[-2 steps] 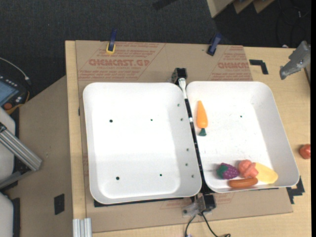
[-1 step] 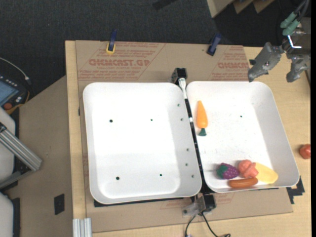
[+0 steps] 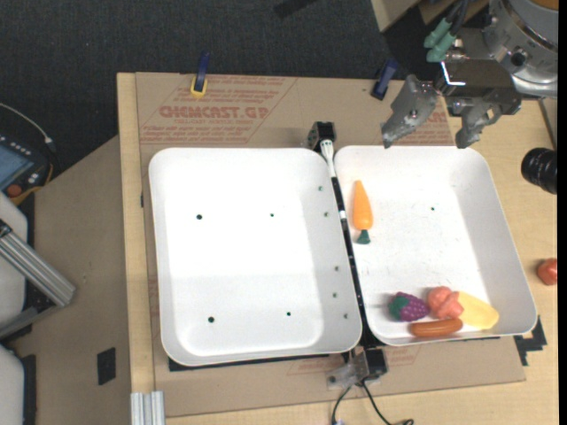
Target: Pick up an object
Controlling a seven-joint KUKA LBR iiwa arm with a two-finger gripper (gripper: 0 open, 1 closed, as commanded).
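Far left, off the bench: grey metal rail (image 3: 35, 268) lying at a slant.

Brown cardboard sheet (image 3: 221, 104) under both bins, red lettering along its far edge. Yellow-and-blue clamp (image 3: 200, 80) pins that far edge; a second, blue clamp (image 3: 384, 78) sits further right.

Left bin (image 3: 239, 264): white, shallow, rounded corners, four small dark dots on its floor.

The bins sit side by side, rims touching. Black clip (image 3: 321, 135) at the far end of the seam, another clip (image 3: 368, 364) at the near end.

Right bin (image 3: 434, 246): all the pickable items are here.
- Carrot (image 3: 361, 202), orange, just beside the seam, lying roughly along it, green stub at the near end. It sits alone, well apart from the rest.
- Near edge, a tight cluster: purple grapes (image 3: 408, 306), then a pink-orange lumpy piece (image 3: 446, 301) (possibly a fruit; too small to tell), then a yellow piece (image 3: 480, 312) against the right wall. A reddish sausage (image 3: 436, 328) lies across the front of them, touching.

Gripper (image 3: 426, 140): up over the far rim of the right bin, fingers spread wide and pointing down, nothing between them. It is well apart from the carrot and further still from the cluster.

Orange object (image 3: 547, 273) on the bench outside the right bin, at the frame edge.
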